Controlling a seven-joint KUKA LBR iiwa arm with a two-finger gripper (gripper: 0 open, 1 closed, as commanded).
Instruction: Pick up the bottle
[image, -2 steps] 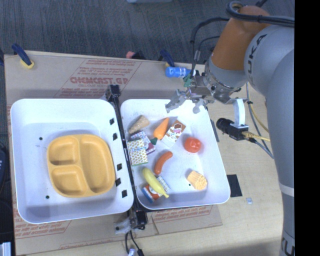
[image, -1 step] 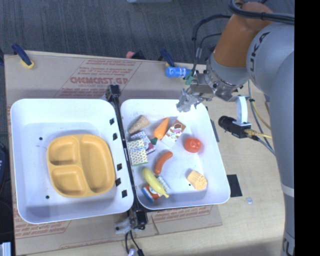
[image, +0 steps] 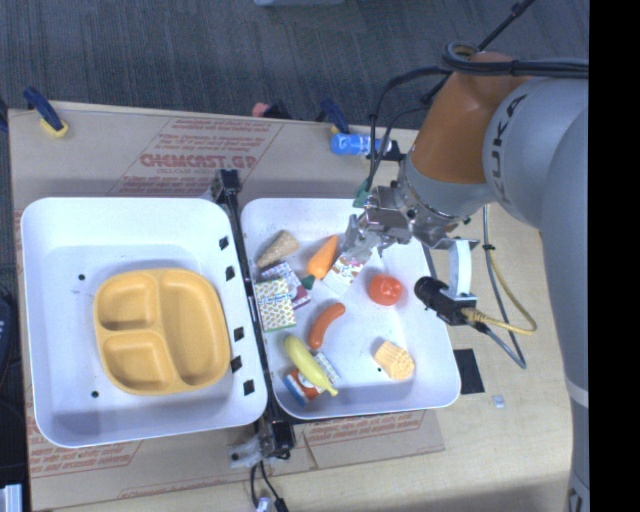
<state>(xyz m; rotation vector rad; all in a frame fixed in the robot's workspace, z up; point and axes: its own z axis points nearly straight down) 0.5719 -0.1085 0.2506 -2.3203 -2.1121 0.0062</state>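
Note:
A small white bottle-like item with a pink label (image: 348, 268) lies in the right bin (image: 430, 385), between an orange carrot (image: 322, 257) and a red tomato (image: 385, 290). My gripper (image: 364, 240) hangs directly over its upper end, touching or nearly touching it; I cannot tell which. The grey arm with its orange band (image: 455, 120) reaches in from the upper right. Another small red, white and blue container (image: 297, 388) lies partly hidden under a banana (image: 310, 364) at the bin's front.
The right bin also holds a bread wedge (image: 278, 247), small patterned boxes (image: 275, 300), a sausage (image: 325, 323) and a waffle piece (image: 394, 360). A yellow divided tray (image: 160, 328) sits in the left bin (image: 50, 230). Cables (image: 500, 310) hang beside the right bin.

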